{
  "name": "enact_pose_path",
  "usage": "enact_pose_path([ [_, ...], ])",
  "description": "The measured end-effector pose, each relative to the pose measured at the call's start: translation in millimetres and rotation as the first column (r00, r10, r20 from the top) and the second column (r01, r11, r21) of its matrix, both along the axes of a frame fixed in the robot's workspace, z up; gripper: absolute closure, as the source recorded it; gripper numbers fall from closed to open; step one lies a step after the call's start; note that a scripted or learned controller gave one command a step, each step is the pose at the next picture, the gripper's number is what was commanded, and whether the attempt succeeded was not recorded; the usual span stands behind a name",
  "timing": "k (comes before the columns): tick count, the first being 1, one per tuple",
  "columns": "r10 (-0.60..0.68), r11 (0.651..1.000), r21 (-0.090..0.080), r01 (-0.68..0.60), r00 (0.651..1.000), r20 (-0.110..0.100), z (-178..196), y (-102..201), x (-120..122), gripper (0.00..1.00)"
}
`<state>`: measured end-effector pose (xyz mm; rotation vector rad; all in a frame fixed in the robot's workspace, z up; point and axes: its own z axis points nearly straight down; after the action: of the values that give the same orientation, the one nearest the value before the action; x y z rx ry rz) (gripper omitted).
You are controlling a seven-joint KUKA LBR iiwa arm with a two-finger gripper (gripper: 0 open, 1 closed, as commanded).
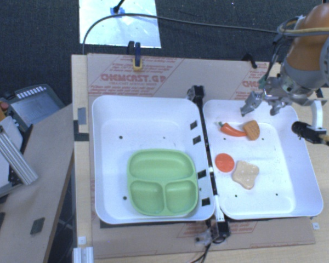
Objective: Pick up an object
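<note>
green divided plate point(162, 182) in left bin point(107, 114) | yellow clamp point(137, 64) behind

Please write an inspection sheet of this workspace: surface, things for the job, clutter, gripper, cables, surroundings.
Surface: two shallow white bins, left bin, right bin, on a brown cardboard sheet.
Job's things: in the right bin, orange carrot-shaped toy, tan bread-like piece, flat red-orange disc, pale cream lump.
Clutter: green three-compartment plastic tray in the left bin.
Gripper: two-finger gripper open, above the right bin's far edge, holding nothing.
Cables: black cable across the dark floor.
Surroundings: shiny metal plate.
</note>
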<state>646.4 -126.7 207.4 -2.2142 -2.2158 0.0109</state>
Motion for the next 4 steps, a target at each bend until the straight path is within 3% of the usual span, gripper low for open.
enact_pose_path([
  [1,0.002,1.0,-0.002,-0.002,1.0,0.013,8.6,0.4,2.6,0.0],
  [3,0.0,1.0,-0.001,0.0,1.0,0.008,-94.7,-0.4,-1.5,0.0],
  [4,0.0,1.0,-0.005,0.0,1.0,0.025,-102.2,-2.0,3.3,0.0],
])
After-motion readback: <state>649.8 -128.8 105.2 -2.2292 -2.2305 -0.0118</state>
